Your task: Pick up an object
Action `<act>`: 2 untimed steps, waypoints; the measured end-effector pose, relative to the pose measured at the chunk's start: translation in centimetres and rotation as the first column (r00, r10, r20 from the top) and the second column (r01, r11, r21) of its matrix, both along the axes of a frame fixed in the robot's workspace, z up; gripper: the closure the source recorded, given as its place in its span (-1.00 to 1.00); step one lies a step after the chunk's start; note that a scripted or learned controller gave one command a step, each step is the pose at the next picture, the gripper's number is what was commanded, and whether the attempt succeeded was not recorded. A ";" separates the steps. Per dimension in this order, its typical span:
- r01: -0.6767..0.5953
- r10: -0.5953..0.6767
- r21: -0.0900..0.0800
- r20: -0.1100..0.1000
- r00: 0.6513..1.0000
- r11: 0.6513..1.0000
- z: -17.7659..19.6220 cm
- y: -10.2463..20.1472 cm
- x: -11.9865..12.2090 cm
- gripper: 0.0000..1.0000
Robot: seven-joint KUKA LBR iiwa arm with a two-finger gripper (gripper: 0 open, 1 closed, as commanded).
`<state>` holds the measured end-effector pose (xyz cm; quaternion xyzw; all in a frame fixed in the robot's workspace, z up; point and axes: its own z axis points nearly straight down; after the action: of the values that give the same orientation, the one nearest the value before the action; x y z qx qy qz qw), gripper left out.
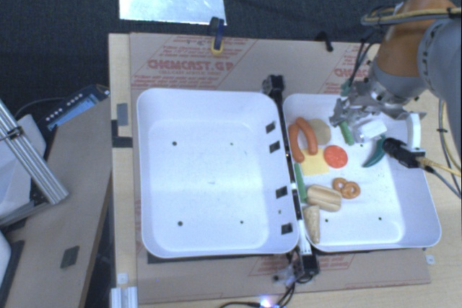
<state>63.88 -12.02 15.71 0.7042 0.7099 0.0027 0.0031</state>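
Grey arm (433, 47) hangs over the right bin (419, 227); its jaws, state impossible to tell, sit by a green piece (348, 133). Sausages (303, 137) lie nearby.

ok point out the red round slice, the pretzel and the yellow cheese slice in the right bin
red round slice (335, 156), camera view, centre of its face
pretzel (350, 189), camera view, middle of its loops
yellow cheese slice (315, 166), camera view, middle of its bare part

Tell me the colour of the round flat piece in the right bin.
Red: the round flat piece in the right bin, seen in the camera view.
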 end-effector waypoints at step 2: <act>0.000 0.000 0.002 -0.008 1.000 1.000 6.1 10.2 -3.1 1.00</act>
<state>60.77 -1.82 21.77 0.7043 0.7099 0.0007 -0.0005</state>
